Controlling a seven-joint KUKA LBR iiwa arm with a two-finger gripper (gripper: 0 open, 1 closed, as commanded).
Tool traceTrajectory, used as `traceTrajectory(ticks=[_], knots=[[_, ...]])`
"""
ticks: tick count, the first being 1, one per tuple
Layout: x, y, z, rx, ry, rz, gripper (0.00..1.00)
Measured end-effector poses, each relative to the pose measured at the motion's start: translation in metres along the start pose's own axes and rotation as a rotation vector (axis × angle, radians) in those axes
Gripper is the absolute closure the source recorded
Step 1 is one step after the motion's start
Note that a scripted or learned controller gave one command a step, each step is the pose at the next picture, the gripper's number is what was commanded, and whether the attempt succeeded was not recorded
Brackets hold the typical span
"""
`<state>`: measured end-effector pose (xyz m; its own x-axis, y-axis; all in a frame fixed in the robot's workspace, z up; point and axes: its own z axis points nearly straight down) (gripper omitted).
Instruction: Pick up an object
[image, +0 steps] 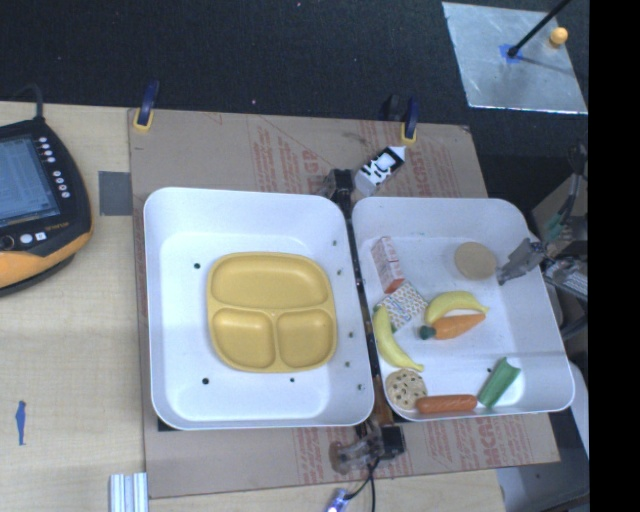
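A: Where the right bin (530, 330) meets its right rim, gripper (520, 262): fingers' state cannot tell.

B: Contents: round tan disc (475, 260) just beside gripper; carrot (458, 324), two bananas, cookie (405, 386).

The counter (60, 360) is pale wood. A brown cardboard sheet (300, 150) with red print lies on it, held at the far edge by two clamps, one at the left (146, 105) and one at the right (409, 118). Two shallow white bins sit side by side on the sheet, the left bin (165, 300) and the right bin (530, 330), their inner rims touching. A handheld control pendant (35, 200), black with an orange rim, rests on the bare wood at the left edge. A grey patch of tape (115, 192) lies just beside the sheet's left edge.
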<state>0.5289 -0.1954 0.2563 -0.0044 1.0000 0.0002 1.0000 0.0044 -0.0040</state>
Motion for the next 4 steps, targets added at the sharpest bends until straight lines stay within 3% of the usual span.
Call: traceTrajectory(ticks=[1,2,3,4], knots=[[-0.002,0.072,0.087,0.002,-0.001,-0.003,0.00],[-0.016,0.118,0.166,0.002,-0.001,-0.003,0.00],[-0.017,0.120,0.153,-0.001,-0.002,-0.006,1.00],[0.052,0.128,0.164,0.001,0.000,-0.002,1.00]])
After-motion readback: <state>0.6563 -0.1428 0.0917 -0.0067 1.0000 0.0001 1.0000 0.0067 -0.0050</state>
